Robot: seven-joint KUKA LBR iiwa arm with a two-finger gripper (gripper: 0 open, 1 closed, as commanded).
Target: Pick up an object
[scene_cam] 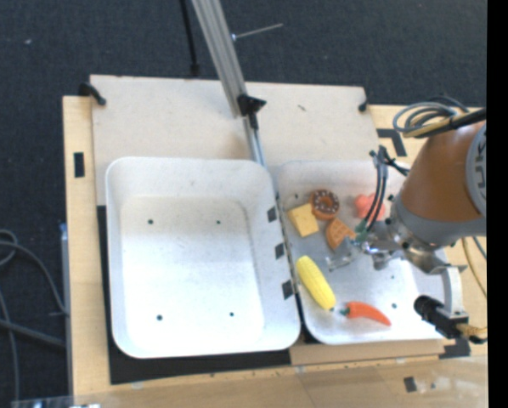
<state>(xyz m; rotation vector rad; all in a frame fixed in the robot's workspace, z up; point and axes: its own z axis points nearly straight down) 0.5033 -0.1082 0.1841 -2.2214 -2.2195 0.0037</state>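
Nearest the camera, along the front wall of the right bin (381, 340), I've got an orange carrot (369, 313) with a green tip lying flat, pointing left toward the yellow corn cob (317, 282). The corn lies at a slant just up and left of the carrot, close to the bin's left wall.

Moving up the right bin, my gripper (356, 253) hangs over the middle of it, just right of the corn's upper end. I cannot tell from this slant whether it is spread or pressed together, and I see nothing pinched in it. A brown, biscuit-like piece (338, 232) sits right beside the gripper, on its upper left. Left of that piece lies a yellow cheese-like block (303, 219), and just above the two rests a chocolate doughnut (325, 202). A pink-red object (366, 204) peeks out to the right of the doughnut, partly hidden by the arm (445, 185).

The arm's orange band looms over the right bin's right side, cables looping off it.

Left of the right bin, touching along the shared edge, sits the left bin (118, 253). Both rest on the table (169, 113), with a slanted metal post (224, 49) rising beyond the bins.
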